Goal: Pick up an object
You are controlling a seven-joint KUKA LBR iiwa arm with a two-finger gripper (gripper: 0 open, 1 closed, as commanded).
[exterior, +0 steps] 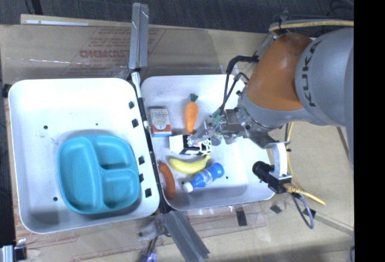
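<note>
From the camera view above the bench, the arm reaches in from the right and its gripper (207, 130) hangs low over the middle of the right bin (240, 179), just right of the carrot (190, 115) and just above a small white-and-black box (194, 144). The wrist hardware crowds that spot, so I cannot tell how far the jaws stand apart, nor whether anything sits between them. The likely targets are packed tight: the banana (188, 164) lies just near of the box and seems to touch it, the blue bottle (204, 176) lies against the banana's near right end, a reddish sausage-shaped thing (166, 179) rests by the bin's left wall, and a small carton (159, 121) sits left of the carrot. That crowding is the main risk, in my judgement: a descent here could land a finger on the box edge or on the banana's curve and shove the cluster sideways instead of straddling one item. The rounded carrot and bottle could roll out of a closing grip. The left bin (36, 110) holds a blue divided tray (97, 174), well apart from the action.
</note>
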